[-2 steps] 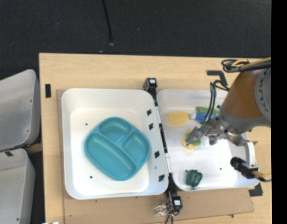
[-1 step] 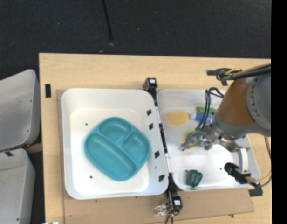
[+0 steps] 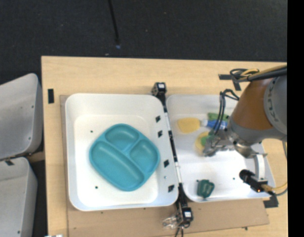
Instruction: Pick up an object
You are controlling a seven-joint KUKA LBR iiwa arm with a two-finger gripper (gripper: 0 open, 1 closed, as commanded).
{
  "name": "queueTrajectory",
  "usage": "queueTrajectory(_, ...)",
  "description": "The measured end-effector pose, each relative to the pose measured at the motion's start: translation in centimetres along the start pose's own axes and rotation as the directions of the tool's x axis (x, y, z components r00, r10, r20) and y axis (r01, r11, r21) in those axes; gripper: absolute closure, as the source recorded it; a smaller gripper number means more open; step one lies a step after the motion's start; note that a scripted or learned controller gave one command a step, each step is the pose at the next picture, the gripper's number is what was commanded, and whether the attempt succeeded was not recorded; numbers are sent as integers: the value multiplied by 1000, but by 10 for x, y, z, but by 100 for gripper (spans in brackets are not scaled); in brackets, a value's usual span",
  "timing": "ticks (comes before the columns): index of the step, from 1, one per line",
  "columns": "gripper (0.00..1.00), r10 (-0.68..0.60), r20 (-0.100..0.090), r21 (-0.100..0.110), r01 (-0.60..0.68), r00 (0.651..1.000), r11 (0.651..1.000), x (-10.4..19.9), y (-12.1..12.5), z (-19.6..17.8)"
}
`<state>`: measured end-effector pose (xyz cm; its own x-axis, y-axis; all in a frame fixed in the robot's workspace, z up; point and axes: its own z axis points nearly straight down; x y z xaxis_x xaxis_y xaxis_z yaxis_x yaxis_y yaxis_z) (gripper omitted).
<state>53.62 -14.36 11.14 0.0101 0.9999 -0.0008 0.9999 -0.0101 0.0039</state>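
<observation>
Gripper [image 3: 209, 149] down in the right bin [image 3: 226, 191], among small objects.
It sits by a yellow-green object [image 3: 201, 142]; whether its fingers are parted or closed, I cannot tell.

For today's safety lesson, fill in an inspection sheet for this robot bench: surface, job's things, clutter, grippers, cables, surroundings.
Surface: wooden bench bearing left bin and right bin.
Job's things: yellow object, dark green object, small green and blue pieces in the right bin.
Clutter: teal divided plate in the left bin.
Grippers: gripper low in the right bin; grasp unclear.
Cables: blue cable along the wrist.
Surroundings: dark floor, grey panels at left.
</observation>
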Motion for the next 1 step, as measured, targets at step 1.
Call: queueTrajectory(1, 100, -4, 1, -3, 4, 1000, 1000, -9, -4, -58)
